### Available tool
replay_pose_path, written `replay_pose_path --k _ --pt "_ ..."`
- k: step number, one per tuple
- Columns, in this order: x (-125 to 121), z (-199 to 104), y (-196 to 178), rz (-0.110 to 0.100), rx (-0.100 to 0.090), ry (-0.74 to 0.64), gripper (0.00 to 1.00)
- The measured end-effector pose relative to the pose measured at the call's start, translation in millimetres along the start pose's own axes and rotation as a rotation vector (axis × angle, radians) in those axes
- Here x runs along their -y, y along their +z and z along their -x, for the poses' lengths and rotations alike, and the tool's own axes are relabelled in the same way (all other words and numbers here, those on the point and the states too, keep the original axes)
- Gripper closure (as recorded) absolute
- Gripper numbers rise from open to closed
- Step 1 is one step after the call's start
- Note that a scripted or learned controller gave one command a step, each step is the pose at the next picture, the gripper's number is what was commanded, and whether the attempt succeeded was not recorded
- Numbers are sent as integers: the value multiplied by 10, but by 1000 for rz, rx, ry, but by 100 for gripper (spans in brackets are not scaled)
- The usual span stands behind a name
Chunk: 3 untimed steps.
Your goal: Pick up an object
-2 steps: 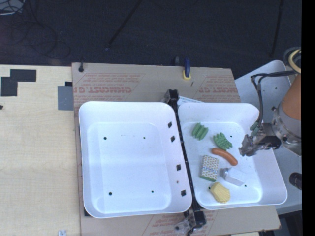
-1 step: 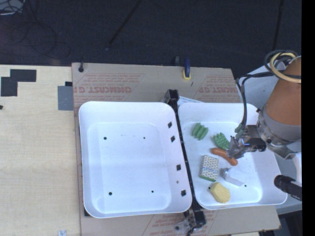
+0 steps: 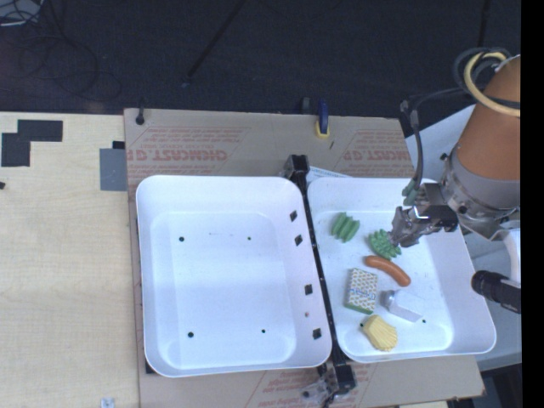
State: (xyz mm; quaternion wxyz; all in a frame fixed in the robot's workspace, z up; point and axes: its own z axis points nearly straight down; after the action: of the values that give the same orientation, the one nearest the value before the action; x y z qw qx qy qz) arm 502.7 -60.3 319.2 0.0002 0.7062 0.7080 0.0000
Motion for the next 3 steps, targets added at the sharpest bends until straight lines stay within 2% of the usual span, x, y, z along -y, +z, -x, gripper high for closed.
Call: replay_pose_path --k 1,2,3 --pt "-341 -880 -1071 10 -2 -7 100" --pt "-756 -1116 -1607 4 0 0 100" --pt "-271 -984 -761 -13 1 4 100"
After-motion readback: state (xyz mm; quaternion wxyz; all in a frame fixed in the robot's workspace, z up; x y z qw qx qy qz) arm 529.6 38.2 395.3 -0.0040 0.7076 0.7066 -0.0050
